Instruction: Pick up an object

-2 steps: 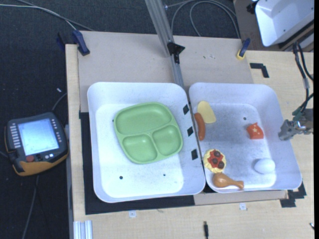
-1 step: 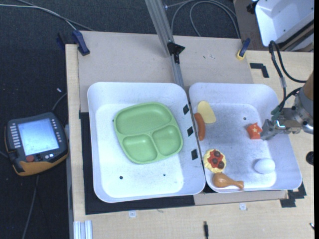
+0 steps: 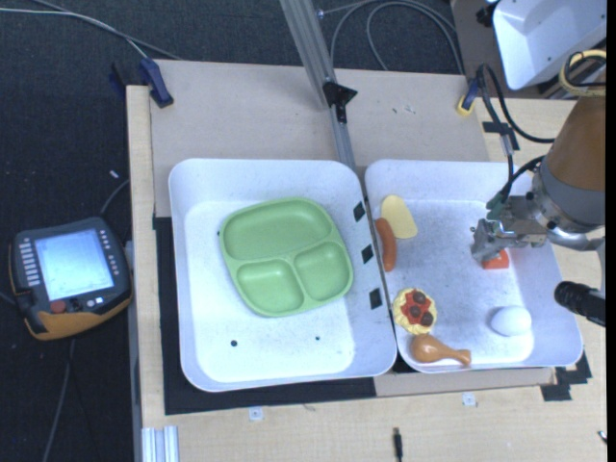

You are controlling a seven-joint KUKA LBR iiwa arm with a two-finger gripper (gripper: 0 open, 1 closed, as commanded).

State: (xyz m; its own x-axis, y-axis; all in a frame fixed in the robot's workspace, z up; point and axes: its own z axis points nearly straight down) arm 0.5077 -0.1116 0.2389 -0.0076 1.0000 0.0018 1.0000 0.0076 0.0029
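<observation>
My gripper hangs over the right bin, near its right side. Just beneath it a small red-orange object shows, partly hidden by the gripper. A white egg-like ball lies nearer the front right. Along the bin's left side lie a yellow chip-shaped piece, a red-orange sausage, a small round pizza toy and a tan drumstick.
The left bin holds a green divided plate. A metal post rises from behind the two bins. A teach pendant lies off the bench to the left. Blue clamps sit at the bench's back corners.
</observation>
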